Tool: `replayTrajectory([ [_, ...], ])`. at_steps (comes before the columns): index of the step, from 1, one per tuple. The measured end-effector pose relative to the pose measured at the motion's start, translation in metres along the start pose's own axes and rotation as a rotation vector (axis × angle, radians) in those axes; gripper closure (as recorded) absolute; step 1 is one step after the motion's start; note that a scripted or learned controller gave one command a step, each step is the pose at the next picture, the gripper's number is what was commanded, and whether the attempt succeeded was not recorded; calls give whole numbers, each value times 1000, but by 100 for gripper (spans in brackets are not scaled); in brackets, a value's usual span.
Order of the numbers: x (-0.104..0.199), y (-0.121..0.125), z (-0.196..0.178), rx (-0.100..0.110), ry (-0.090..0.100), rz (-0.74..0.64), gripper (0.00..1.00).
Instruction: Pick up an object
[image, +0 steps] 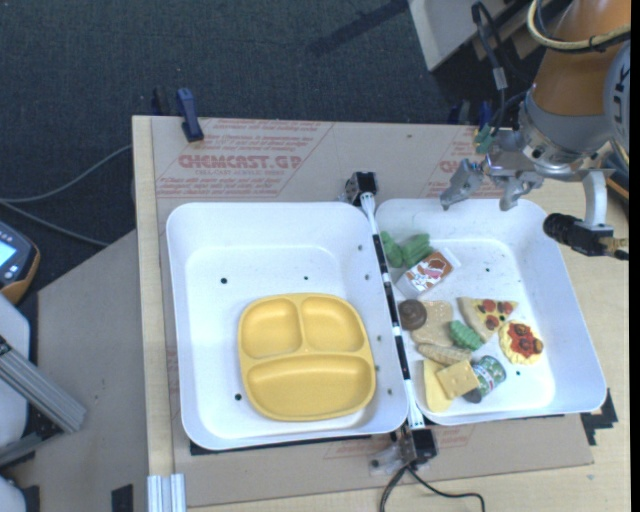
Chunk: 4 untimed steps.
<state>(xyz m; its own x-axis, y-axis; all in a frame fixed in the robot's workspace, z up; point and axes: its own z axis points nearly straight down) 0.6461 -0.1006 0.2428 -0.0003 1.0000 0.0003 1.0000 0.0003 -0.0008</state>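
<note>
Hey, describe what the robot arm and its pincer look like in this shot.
The arm has a broad orange band over a grey metal wrist, with black cables running alongside. Its pincer has two slim grey metal fingers.
</note>
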Motion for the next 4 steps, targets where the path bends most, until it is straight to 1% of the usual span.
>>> replayTrajectory([
  [1,-6,-57,132,6,4,5,0],
  [2,-69,-149,152,-1,1,7,0],
  [3,-49,-103,158,-5,-2,-3,0],
  [4,-75,-171,159,6,2,5,0],
])
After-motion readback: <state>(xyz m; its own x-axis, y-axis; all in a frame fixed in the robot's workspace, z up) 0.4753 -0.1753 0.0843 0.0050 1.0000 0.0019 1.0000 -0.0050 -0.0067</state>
